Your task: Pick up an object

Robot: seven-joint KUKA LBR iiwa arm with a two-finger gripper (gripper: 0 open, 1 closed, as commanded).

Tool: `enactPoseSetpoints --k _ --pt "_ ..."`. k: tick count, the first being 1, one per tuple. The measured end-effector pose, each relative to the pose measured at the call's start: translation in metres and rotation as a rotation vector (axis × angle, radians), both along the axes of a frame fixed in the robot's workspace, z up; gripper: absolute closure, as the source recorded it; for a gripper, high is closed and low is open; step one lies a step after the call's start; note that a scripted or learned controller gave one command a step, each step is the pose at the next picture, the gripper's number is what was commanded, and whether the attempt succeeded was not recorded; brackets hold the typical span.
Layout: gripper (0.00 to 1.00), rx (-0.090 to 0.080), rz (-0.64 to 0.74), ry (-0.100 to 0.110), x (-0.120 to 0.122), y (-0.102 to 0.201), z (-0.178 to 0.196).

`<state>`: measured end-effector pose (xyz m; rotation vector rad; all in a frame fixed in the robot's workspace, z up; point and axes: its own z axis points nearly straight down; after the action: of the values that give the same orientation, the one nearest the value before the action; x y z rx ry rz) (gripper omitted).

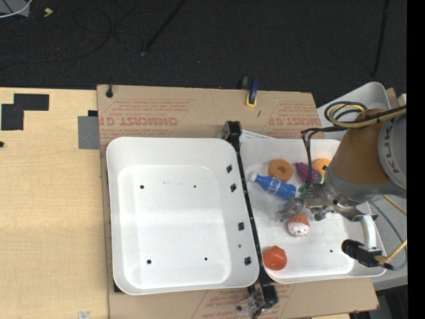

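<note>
My gripper is low in the right bin, near its middle. Directly below it in the view lies a small white and red object, touching or nearly touching the gripper. A blue bottle lies just to the gripper's upper left. Farther back are an orange ring, a purple object and a yellow-orange object partly hidden by the wrist. A red-orange object sits at the bin's front left corner.
The left bin is beside the right one, separated by a black divider with clips. Both bins rest on a cardboard sheet. The orange-banded arm covers the right bin's far right side.
</note>
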<state>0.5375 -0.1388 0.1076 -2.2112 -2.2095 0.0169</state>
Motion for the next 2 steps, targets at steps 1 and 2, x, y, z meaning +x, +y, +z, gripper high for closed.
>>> enactPoseSetpoints --k 1,2 --pt "0.00 -0.002 0.002 -0.015 -0.027 0.043 -0.021" --pt "0.00 -0.004 0.002 -0.021 0.039 0.036 -0.020"
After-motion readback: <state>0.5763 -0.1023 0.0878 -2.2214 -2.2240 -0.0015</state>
